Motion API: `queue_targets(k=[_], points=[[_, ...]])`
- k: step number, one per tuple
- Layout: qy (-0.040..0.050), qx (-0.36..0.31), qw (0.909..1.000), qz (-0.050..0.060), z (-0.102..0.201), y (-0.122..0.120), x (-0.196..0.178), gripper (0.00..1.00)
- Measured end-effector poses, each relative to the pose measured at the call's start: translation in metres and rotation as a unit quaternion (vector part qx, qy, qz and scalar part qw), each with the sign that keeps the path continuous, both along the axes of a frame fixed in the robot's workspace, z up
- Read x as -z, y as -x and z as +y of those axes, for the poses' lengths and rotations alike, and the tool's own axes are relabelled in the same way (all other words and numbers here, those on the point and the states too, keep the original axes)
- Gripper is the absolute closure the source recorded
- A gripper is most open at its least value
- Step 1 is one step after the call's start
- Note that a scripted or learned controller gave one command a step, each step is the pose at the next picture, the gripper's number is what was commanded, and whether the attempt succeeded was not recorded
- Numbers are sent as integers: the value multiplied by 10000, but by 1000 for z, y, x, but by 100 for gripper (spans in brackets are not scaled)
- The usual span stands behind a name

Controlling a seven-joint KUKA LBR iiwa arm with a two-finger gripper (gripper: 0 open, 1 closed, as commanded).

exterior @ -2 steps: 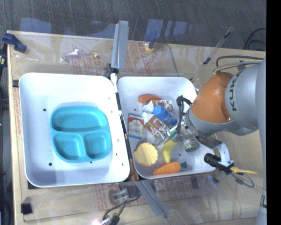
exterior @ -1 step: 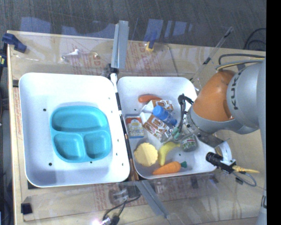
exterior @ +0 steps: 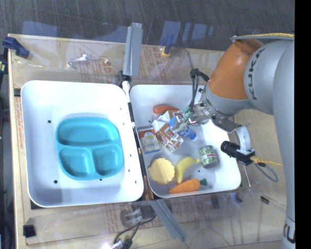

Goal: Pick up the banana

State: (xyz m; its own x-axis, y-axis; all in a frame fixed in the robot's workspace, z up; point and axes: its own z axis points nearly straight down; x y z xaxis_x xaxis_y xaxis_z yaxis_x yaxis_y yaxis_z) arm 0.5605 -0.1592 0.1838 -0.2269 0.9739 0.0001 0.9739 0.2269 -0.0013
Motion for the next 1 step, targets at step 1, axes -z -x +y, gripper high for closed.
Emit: queue_targets(k=[1], points=[[0, 1, 10000, 1, 0, 0, 0, 0]])
